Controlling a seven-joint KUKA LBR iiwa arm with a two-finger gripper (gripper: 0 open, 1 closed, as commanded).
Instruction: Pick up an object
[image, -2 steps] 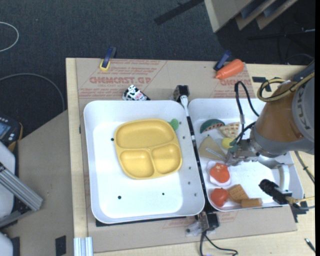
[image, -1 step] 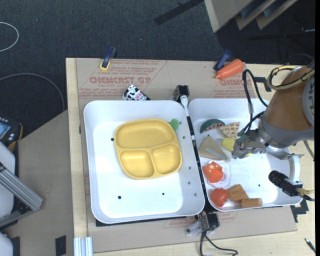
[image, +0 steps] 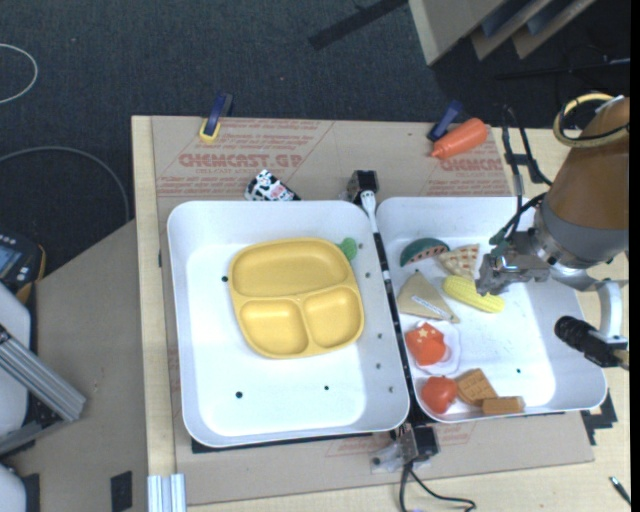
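My gripper (image: 494, 276) hangs low in the right bin (image: 560, 395), right at the right end of a yellow corn-like piece (image: 468, 293). Whether it touches the piece is unclear. To its left lie a beige wedge (image: 424, 297), a pizza slice (image: 461, 260) and a dark green piece (image: 424, 249). Nearer the front of the bin are a red tomato piece (image: 428, 344) on a white disc, a red fruit (image: 438, 394) and two brown biscuits (image: 478, 385).
The left bin (image: 200, 380) holds a yellow divided plate (image: 296, 296) with a small green piece (image: 347, 248) at its corner. Behind the bins on the bench lie an orange clamp (image: 459, 138), a yellow-and-blue clamp (image: 212, 120) and a black-and-white toy (image: 268, 187).
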